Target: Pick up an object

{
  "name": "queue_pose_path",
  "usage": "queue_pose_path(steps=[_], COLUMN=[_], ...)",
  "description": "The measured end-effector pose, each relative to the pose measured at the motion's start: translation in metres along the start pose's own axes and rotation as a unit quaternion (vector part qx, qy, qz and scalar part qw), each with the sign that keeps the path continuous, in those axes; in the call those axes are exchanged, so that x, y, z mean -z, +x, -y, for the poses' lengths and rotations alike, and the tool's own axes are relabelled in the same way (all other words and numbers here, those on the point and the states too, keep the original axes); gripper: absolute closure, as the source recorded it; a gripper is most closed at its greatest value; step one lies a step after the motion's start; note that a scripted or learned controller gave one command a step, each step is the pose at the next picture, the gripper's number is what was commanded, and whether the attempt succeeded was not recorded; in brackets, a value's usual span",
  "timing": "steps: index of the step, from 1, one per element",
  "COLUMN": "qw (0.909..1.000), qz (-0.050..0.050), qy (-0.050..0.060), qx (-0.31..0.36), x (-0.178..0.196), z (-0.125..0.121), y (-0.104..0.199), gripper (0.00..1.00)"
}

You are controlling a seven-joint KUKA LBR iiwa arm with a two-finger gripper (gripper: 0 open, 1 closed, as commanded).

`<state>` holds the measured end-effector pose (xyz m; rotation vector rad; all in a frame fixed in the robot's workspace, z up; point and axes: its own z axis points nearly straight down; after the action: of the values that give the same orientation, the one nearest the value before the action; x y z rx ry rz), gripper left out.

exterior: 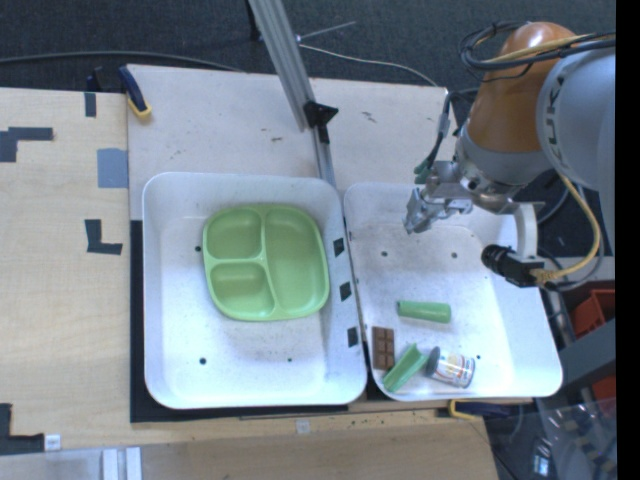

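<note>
**Hand hangs over the right bin, four small things to choose from**

Toward the near end of the right bin (520,353) we find the candidates: a green cylinder-like piece (424,312) lying flat by itself, and, closer to the near wall, a brown chocolate-like bar (384,346), a green wedge-shaped block (402,367) and a small jar (452,368) on its side. The last three lie in a cluster, the wedge just beside both the bar and the jar.

We judge the green cylinder the easiest target. It looks light and stiff, it has free space all round, and a grip across its short width at the middle should hold it. The jar may roll and looks smooth; the bar lies very flat and close to the bin wall.

Our hand (420,216) hovers over the far part of this bin, well apart from every object, with nothing between its fingers; we cannot tell how far they are spread.

Beside it, the left bin (165,298) holds a green divided plate (267,262) with three compartments, nothing visible in them. Both bins rest on the desk (60,268).
</note>
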<state>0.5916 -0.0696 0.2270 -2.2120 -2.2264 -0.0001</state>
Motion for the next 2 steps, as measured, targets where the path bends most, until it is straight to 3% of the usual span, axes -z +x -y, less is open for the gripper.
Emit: queue_pose_path(steps=[2], qw=[1.0000], qz=[0.000], qy=[0.000], qx=[0.000], x=[0.017], z=[0.023], y=[0.102], gripper=[1.00])
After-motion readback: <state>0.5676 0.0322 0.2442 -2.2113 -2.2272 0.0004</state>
